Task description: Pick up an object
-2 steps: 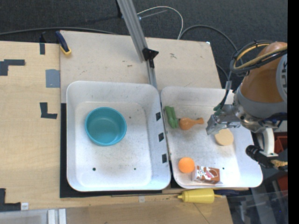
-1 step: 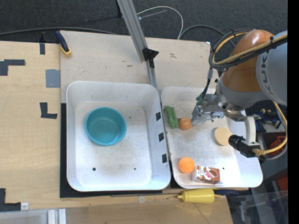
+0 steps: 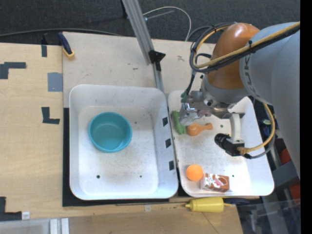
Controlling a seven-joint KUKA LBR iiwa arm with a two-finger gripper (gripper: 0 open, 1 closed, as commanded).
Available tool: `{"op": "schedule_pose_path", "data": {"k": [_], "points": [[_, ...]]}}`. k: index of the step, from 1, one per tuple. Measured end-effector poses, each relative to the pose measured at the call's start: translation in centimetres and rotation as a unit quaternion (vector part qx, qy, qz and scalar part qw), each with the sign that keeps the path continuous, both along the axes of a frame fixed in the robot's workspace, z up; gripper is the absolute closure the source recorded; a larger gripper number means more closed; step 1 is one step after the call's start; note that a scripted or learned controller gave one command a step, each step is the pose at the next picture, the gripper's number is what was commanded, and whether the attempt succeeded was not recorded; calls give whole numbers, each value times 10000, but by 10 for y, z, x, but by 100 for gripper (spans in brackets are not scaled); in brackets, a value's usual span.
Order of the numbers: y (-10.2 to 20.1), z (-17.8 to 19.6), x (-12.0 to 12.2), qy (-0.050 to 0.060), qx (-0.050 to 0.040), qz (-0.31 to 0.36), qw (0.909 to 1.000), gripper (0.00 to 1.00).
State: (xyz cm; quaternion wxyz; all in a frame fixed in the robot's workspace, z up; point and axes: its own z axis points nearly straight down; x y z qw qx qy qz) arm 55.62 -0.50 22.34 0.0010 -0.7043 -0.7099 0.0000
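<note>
My gripper [image 3: 187, 115] hangs low over the far left part of the right bin [image 3: 258, 179], under the orange-banded wrist. Right below it lie a tan pear-shaped toy [image 3: 197, 128] and a green piece [image 3: 177, 122] by the bin's left wall. The arm hides the fingertips, and nothing visible sits between them. An orange ball [image 3: 194, 172] and a small red-and-white packet [image 3: 215, 182] rest near the bin's front edge.
A teal bowl [image 3: 110, 131] sits in the left bin [image 3: 83, 179]. A yellow bottle [image 3: 207, 204] lies on the bench just in front of the right bin. A grey pole [image 3: 141, 28] slants across the back. Black cable hardware [image 3: 229, 144] hangs beside the wrist.
</note>
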Motion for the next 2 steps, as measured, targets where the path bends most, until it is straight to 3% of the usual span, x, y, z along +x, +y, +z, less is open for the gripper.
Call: {"op": "schedule_pose_path", "data": {"k": [1, 2], "points": [[52, 9, 21, -6, 2, -2, 10000, 100], [102, -5, 26, 5, -7, -8, 10000, 100]]}}
